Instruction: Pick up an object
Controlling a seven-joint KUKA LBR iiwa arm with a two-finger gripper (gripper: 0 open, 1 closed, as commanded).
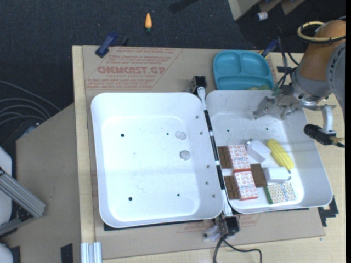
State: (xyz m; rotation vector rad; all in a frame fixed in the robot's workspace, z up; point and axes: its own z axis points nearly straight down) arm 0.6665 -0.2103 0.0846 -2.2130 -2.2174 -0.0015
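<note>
The right bin (315, 193) holds a cluster of objects in its front half. Among them are a yellow corn cob (280, 153), a white block (258, 150), another white piece (277, 174), two red-and-white packets (238, 156) (245, 184) with brown bars (224, 156) beside them, and a patterned card (282, 192). My gripper (272, 108) hangs over the back part of the right bin, apart from the cluster and behind it. Nothing shows in its grasp.
The left bin (104, 147) carries two small grey discs (181, 136) (185, 155) near its right side. A blue divided tray (243, 70) lies behind the right bin. A blue clip (106, 45) and an orange piece (148, 21) lie at the bench's far edge.
</note>
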